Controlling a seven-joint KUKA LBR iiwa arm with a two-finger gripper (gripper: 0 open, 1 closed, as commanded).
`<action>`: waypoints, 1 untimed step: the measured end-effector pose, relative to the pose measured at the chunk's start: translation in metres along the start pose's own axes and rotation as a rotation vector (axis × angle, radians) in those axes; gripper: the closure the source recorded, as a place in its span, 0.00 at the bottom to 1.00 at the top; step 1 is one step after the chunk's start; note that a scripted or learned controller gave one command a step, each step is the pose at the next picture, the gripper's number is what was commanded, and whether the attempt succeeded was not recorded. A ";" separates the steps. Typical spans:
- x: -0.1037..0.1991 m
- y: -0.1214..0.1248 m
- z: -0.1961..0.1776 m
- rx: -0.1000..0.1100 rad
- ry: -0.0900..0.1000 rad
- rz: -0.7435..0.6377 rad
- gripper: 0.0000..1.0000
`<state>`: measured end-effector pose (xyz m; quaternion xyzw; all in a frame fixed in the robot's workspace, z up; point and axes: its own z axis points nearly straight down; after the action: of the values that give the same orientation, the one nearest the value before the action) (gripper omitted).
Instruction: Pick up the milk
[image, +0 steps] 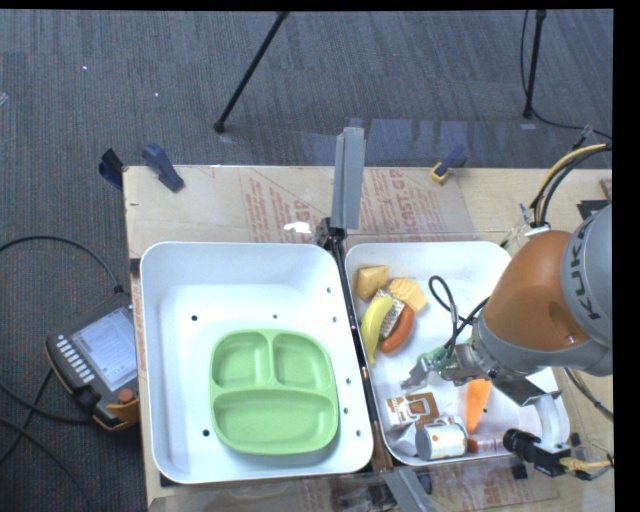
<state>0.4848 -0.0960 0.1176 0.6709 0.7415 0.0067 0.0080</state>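
Observation:
The milk (413, 408) is a small brown-and-white carton lying flat near the front of the right bin (500, 258). My gripper (424, 371) hangs low over that bin, just above and slightly to the right of the carton. The orange band of the arm (535, 300) rises behind it on the right. I see nothing held in the gripper. The wrist hides part of the bin floor beside the carton.
Around the milk lie an orange carrot (477, 402), a white-and-orange can (441, 439), a banana (373, 322), a hot dog (397, 328), a waffle piece (407, 291) and a cheese wedge (372, 279). The left bin (180, 300) holds a green divided plate (273, 391).

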 end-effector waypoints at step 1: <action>0.010 -0.003 0.025 0.005 0.000 -0.019 0.00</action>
<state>0.4816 -0.0863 0.0926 0.6639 0.7478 0.0047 0.0066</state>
